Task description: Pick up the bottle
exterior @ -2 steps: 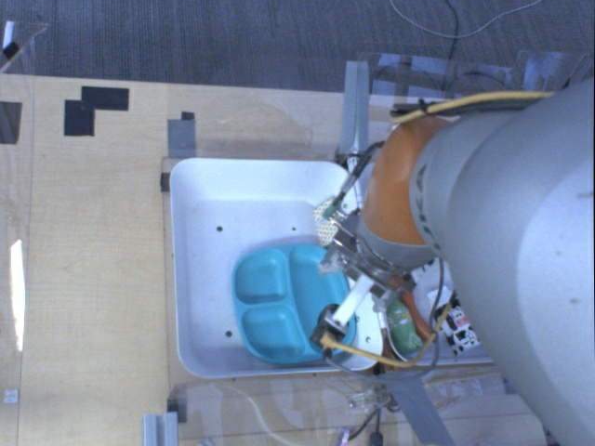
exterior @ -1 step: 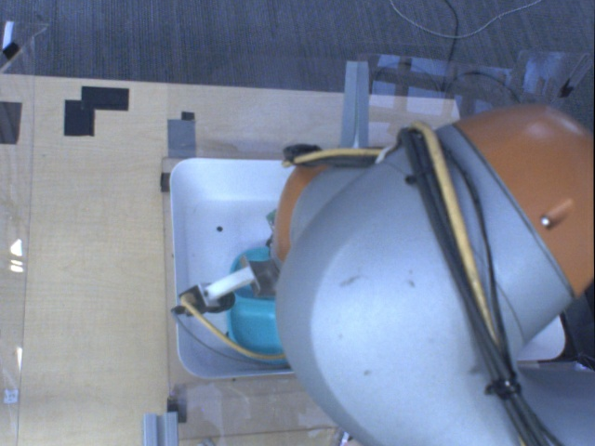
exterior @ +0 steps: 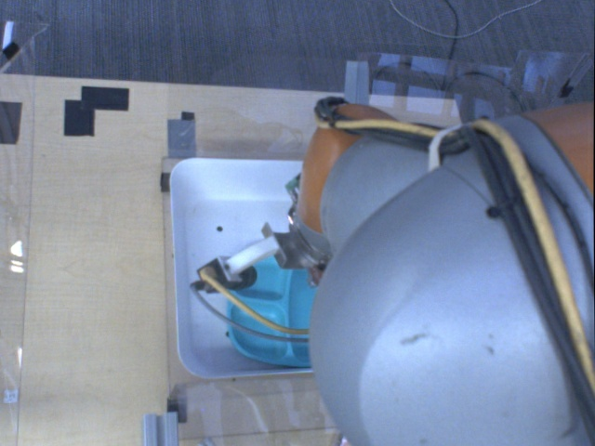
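A light blue plastic thing (exterior: 265, 328), probably the bottle, lies in the near part of the left white bin (exterior: 200, 203). The arm hides its right side. My gripper (exterior: 297, 246) hangs low in the bin, just above the blue thing's upper right edge. The large grey arm with its orange band (exterior: 321, 170) covers the right of the view.
A small green thing (exterior: 294, 188) peeks out from behind the arm at the bin's far right. The bin's left wall and far left corner show bare white floor. The wooden bench (exterior: 84, 277) stretches to the left of the bin.
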`<state>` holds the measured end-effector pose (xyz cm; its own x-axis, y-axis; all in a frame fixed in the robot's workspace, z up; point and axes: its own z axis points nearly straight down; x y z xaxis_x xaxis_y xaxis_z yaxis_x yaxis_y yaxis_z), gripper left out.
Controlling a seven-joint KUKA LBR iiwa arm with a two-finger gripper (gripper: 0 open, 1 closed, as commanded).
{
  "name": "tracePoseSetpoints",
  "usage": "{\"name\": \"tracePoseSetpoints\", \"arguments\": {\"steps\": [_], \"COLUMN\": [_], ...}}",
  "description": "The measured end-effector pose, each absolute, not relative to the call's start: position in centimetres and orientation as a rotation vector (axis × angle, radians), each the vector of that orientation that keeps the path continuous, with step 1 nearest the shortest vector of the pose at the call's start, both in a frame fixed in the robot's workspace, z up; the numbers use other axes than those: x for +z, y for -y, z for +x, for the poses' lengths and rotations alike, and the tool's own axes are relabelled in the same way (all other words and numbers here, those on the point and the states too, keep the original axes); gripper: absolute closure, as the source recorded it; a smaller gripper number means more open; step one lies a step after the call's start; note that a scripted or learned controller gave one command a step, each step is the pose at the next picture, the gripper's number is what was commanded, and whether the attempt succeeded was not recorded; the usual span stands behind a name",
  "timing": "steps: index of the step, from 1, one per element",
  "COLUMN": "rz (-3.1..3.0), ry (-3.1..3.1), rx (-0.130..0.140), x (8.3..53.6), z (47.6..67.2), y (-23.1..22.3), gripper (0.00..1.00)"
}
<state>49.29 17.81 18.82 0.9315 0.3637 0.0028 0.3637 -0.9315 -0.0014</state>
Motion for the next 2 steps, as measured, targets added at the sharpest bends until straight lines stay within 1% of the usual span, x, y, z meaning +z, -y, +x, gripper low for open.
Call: {"name": "tracePoseSetpoints", "arguments": {"steps": [1, 2], "rz": [-3.123, -3.121], "ry": [0.314, 0.310], "rx": [-0.003, -0.025], "x": [9.9, 11.2], "z": [48.7, 49.2], "y": [-23.4, -23.4], "gripper": [0.00, 1.00]}}
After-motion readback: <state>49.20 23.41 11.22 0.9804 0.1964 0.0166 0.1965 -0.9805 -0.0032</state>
